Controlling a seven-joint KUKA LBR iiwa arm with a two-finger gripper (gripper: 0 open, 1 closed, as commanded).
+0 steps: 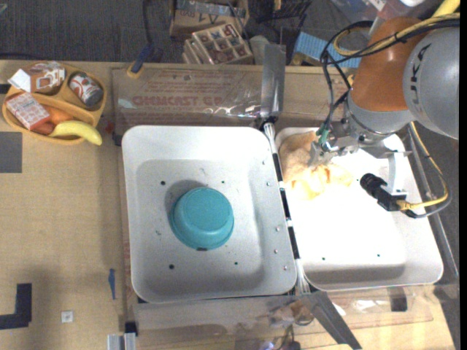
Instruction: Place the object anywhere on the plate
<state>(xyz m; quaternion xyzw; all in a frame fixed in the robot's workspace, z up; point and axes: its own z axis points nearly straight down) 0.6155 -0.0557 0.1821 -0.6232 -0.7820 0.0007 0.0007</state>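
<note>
Pale orange lump (312, 182) lying in the right bin (379, 268), well right of the teal plate (203, 218), directly under the gripper (322, 150), jaws' state impossible to tell; seemingly soft, light, best pinched across its middle.

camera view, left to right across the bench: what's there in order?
yellow tray of toy food → left bin holding the teal plate → right bin with the pale orange object at its upper left → gripper just above that object → arm.
</note>
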